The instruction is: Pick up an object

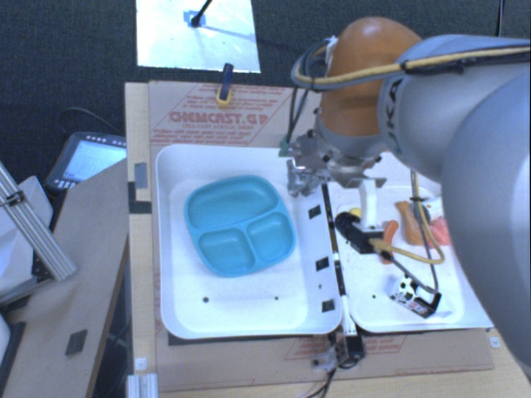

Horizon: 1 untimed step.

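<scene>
Camera view: the claw (305, 181), grip state unclear, hangs just right of the blue divided tray (240, 224).

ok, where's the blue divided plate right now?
In the camera view the blue divided plate lies flat in the left white bin, near its middle, just left of the divider between the bins and below-left of the gripper.
</scene>
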Motion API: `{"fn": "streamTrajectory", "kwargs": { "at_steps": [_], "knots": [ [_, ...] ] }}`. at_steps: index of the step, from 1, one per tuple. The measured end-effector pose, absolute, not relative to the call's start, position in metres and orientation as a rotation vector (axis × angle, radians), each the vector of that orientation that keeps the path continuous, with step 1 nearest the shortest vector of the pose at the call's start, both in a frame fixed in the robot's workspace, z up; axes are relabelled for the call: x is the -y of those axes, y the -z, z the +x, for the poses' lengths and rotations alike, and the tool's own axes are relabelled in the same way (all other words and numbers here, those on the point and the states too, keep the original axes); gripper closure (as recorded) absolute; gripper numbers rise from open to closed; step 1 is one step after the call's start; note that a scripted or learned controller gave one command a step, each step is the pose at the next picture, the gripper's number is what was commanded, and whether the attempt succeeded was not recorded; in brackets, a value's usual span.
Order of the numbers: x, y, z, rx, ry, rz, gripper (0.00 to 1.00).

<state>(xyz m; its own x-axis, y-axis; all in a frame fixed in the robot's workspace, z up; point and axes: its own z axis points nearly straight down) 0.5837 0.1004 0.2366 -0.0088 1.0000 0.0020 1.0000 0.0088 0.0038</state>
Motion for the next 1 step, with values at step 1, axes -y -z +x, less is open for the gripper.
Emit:
{"fn": "streamTrajectory", "kwargs": {
  "at_steps": [1],
  "knots": [
    [-0.0975, -0.2360, 0.5830, -2.226, -0.002, 2.216, 0.00]
  ]
}}
